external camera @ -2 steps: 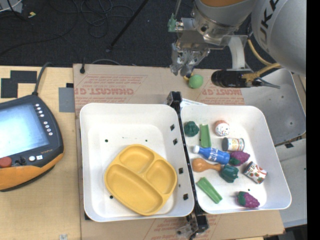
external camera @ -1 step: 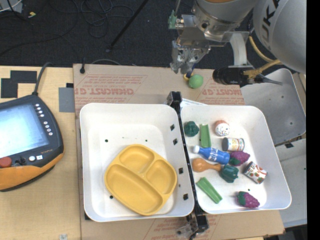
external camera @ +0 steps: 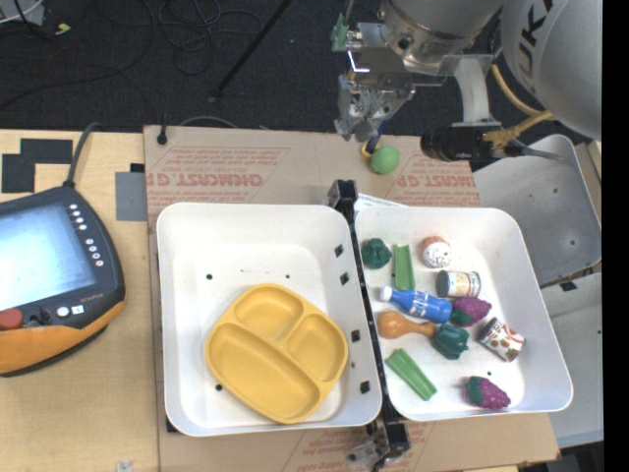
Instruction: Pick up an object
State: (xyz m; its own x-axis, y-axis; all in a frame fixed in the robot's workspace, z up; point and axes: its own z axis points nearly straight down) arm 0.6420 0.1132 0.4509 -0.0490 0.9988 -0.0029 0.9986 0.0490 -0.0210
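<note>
My gripper (external camera: 362,131) hangs high above the back edge of the bins, over the cardboard. A small green ball (external camera: 385,158) with a yellow bit at its left sits just below and to the right of the gripper's tip; whether the two touch is unclear. The right bin (external camera: 536,293) holds several toys: a blue bottle (external camera: 418,304), an orange gourd (external camera: 398,324), two dark green peppers (external camera: 374,254) (external camera: 450,339), a green stick (external camera: 403,264), a green cucumber (external camera: 410,374), purple grapes (external camera: 488,392), a small can (external camera: 459,283) and a patterned cup (external camera: 501,338).
A yellow divided plate (external camera: 277,350) lies in the left bin (external camera: 197,254). A black divider (external camera: 356,293) separates the bins. A control pendant (external camera: 49,273) rests on the bench at the left. Cables run over the dark floor behind.
</note>
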